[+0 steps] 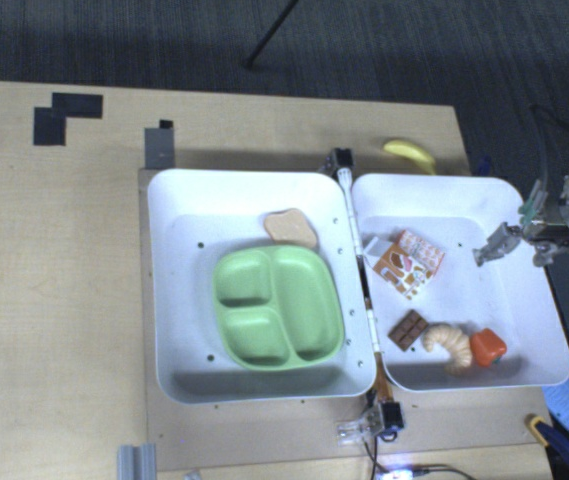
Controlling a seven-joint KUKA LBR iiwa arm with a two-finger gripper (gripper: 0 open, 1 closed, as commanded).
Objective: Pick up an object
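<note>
In the right bin (464, 203) lie a small printed snack packet (407, 262), a brown chocolate bar (407, 330), a tan croissant (446, 341) and a red toy piece (487, 347) touching the croissant. My gripper (514, 255) hangs over the bin's right side, right of the packet and above the red piece. Its fingers are spread open with nothing between them. The left bin (179, 268) holds a green divided plate (277, 306) and a slice of bread (291, 227) at the plate's far edge.
A yellow banana (409, 154) lies on the bench behind the right bin. A thin divider rail (356, 258) runs between the bins. Black marks sit on the wooden bench at the far left.
</note>
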